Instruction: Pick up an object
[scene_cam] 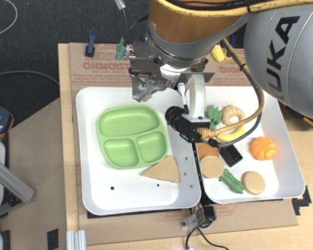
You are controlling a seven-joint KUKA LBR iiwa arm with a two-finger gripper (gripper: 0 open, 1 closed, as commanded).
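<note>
Camera view: tool [144,91] over left white bin [88,139], grip state unreadable; risks closing on nothing beside green divided plastic tray [131,136].

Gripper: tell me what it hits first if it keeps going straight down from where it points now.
Probably bare floor of the left bin, just beyond the green divided plate's far edge; the gripper hangs there, though depth is unclear.

A robotics lab: a large grey KUKA arm [281,40] hangs over two white bins [88,155] on a cardboard-covered counter [73,87], with loose cables [5,14] trailing (toy food [264,148] fills one bin).
</note>
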